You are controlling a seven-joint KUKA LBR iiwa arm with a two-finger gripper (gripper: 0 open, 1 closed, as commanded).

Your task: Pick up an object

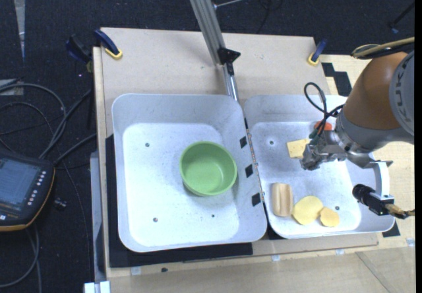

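In the right bin (264,128), the claw (310,161) hangs just right of a small yellow block (296,148) on the bin floor (finger spread impossible to tell), other yellow pieces (308,210) lying nearer.

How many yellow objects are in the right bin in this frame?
3: a yellow block beside the end effector, and a large yellow round piece and a smaller one near the front edge. The arm may hide more.
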